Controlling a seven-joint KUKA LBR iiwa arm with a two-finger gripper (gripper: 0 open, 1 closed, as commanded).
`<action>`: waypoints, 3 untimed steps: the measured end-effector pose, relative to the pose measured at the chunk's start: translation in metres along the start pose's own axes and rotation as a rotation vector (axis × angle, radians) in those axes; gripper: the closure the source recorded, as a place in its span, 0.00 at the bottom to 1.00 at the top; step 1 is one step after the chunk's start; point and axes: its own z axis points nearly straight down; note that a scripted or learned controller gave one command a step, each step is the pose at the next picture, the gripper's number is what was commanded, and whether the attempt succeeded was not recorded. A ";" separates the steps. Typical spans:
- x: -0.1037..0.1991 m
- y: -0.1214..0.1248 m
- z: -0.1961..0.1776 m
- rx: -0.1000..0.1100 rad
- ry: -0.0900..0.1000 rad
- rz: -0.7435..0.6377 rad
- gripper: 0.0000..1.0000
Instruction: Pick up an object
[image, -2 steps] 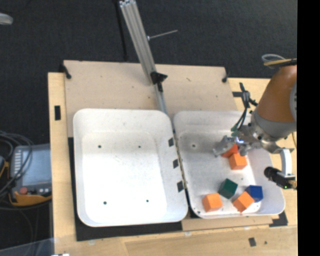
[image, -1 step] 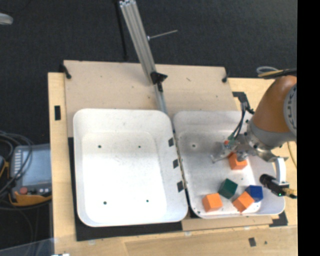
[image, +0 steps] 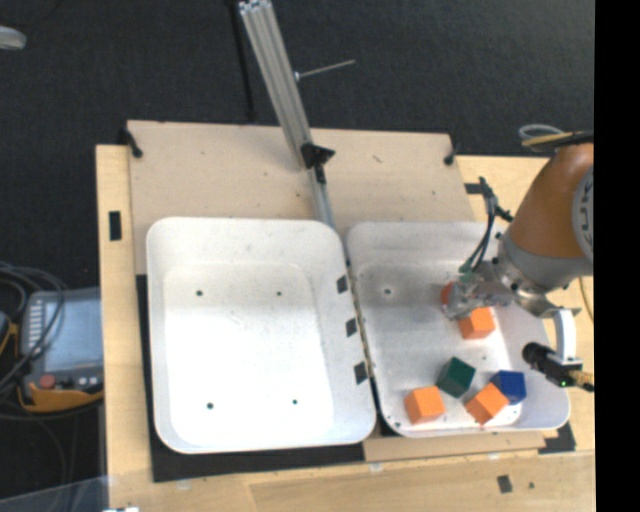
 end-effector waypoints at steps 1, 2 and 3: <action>0.000 -0.002 -0.044 0.004 0.001 -0.007 1.00; -0.002 0.009 -0.103 0.002 0.000 -0.012 1.00; -0.002 0.010 -0.114 0.007 0.002 -0.016 1.00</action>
